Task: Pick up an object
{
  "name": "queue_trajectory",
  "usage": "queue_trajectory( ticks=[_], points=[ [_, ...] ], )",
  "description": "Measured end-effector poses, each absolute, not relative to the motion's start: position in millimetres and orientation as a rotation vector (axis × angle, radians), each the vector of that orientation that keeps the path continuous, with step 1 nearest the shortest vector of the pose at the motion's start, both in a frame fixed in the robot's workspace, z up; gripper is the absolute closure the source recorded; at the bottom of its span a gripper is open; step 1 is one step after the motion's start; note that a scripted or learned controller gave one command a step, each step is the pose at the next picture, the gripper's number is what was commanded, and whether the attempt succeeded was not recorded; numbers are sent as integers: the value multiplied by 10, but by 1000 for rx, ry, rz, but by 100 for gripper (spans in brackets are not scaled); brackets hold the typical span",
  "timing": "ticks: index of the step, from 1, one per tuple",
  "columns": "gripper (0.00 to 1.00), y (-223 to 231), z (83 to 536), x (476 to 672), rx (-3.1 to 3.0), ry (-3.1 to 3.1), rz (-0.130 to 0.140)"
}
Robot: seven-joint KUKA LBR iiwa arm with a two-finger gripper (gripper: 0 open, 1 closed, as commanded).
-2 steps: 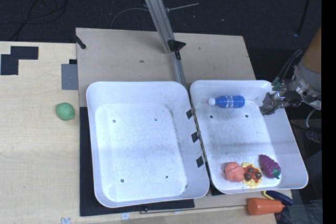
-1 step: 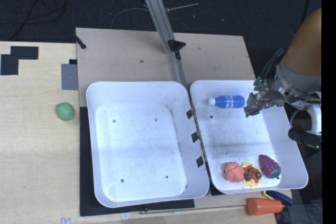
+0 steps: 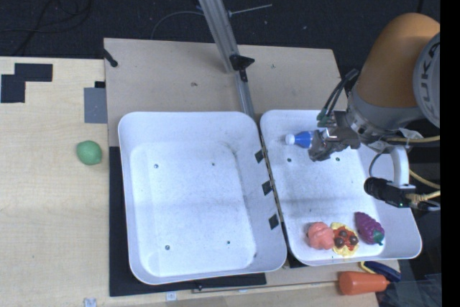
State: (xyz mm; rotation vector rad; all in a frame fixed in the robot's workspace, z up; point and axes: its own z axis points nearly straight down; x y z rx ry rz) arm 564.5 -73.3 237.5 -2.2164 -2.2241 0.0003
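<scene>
Bins sit side by side before us, and over the right bin (image 3: 402, 244) we see the gripper (image 3: 321, 147) hanging low near the far edge, just beside a small blue and white bottle (image 3: 300, 139) that lies on its side on the bin floor. We cannot tell how the gripper is set (it is dark and too small to read). Along the near edge of the same bin we see a pink toy (image 3: 320, 235), a yellow and red toy (image 3: 346, 239) touching it and a purple toy (image 3: 369, 227); the left bin (image 3: 136, 127) lies well apart from the gripper, a green ball (image 3: 90, 152) rests on the bench to its left, and an orange carrot (image 3: 361, 282) lies just outside the right bin.
</scene>
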Motion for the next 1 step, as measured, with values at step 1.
queue_trajectory(
  ticks=[1],
  points=[
    [100, -245, 2450, 5684, -2218, -2224, -1]
  ],
)
